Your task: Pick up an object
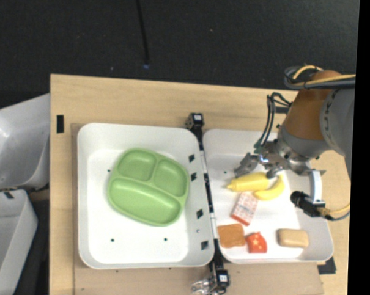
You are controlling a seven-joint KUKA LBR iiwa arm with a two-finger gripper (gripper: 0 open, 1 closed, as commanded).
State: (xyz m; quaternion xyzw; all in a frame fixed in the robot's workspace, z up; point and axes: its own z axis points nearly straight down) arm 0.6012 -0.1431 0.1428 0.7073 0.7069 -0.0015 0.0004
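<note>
The arm [312, 119] comes in from the right, grey with its orange band, and its gripper [262, 165] hangs low over the right bin [302, 256], right at the upper edge of the yellow banana [257, 183]. From where I stand I cannot tell how far the jaws are parted, nor whether they have anything between them; the metal tips are a small dark-and-silver tangle just above the banana and may be touching it, but I can't be sure.

Taking the banana as the marker: it lies in the middle of the right bin, with one pale end pointing toward the divider between the two bins. Just below it, almost touching, is a small red-and-white packet [245, 207], tilted. Further below that sits a brown toast-like slab [231, 235], and beside it, a red piece [257, 242]. Off to the lower right of the banana, near the bin's corner, rests a tan bread roll [292, 238]. A black fitting on a cable [307, 203] hangs to the banana's right.

Well to the left of the banana, the left bin [89, 231] holds a green divided plate [149, 186].
</note>
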